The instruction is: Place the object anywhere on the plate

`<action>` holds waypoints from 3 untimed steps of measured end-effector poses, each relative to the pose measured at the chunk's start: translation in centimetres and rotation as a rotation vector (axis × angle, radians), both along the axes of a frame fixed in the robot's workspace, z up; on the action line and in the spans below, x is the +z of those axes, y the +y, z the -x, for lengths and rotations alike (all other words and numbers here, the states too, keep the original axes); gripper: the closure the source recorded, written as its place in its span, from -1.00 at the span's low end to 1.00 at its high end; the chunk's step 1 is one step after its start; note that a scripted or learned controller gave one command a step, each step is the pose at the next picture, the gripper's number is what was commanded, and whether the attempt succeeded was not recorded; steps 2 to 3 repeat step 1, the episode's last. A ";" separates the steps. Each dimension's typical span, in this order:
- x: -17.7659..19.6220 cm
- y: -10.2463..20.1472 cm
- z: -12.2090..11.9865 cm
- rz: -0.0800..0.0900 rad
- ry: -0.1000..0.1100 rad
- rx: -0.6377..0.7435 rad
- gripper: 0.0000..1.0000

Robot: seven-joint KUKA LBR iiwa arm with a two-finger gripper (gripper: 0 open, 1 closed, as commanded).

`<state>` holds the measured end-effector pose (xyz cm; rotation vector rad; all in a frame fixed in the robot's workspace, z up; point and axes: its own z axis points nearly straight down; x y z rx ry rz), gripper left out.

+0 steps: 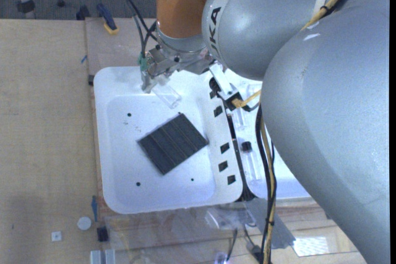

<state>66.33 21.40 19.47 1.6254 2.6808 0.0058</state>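
Note:
A dark grey ridged square plate (pixel 172 143) lies flat and turned at an angle in the middle of the left white bin (pixel 117 188). My gripper (pixel 157 87) hangs over the bin's far edge, just above and behind the plate's upper corner and apart from it. The orange band and the grey wrist hide most of the gripper from above. I cannot make out any object at its tip.
The big grey arm covers most of the right bin (pixel 291 185). A divider with black clips (pixel 224 145) runs between the two bins. Small bits lie on the wooden bench (pixel 43 133) at the lower left, and a blue clamp (pixel 108 20) sits behind the bin.

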 end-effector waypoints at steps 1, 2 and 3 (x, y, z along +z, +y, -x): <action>1.0 0.0 -0.1 0.000 -0.004 0.000 1.00; 1.0 0.0 -0.1 0.000 -0.004 0.000 1.00; 1.0 0.0 -0.1 0.000 -0.004 0.000 1.00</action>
